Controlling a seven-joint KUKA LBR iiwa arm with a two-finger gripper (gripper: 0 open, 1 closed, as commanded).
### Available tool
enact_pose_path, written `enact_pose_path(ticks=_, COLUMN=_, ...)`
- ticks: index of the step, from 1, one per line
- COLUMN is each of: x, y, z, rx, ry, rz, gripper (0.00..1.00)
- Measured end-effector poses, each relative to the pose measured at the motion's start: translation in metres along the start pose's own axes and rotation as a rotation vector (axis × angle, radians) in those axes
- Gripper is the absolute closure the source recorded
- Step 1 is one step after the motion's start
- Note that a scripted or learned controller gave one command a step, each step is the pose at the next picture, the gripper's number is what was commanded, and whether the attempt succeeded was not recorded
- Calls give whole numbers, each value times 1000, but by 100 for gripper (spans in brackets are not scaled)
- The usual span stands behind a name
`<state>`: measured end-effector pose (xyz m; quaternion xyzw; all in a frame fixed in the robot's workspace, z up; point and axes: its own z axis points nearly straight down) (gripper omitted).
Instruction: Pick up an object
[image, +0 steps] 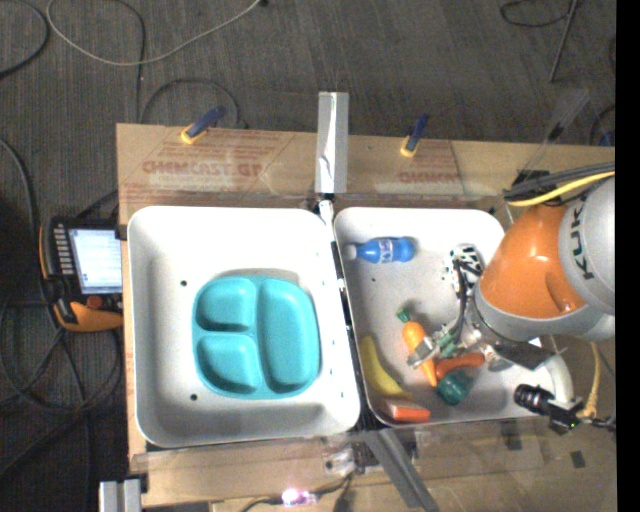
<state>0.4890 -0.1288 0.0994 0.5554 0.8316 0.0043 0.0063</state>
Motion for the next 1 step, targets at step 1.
enact_pose_path(ticks=1, x=60, y=49, z=-134, rx=16, ry=3, rz=173, gripper=100)
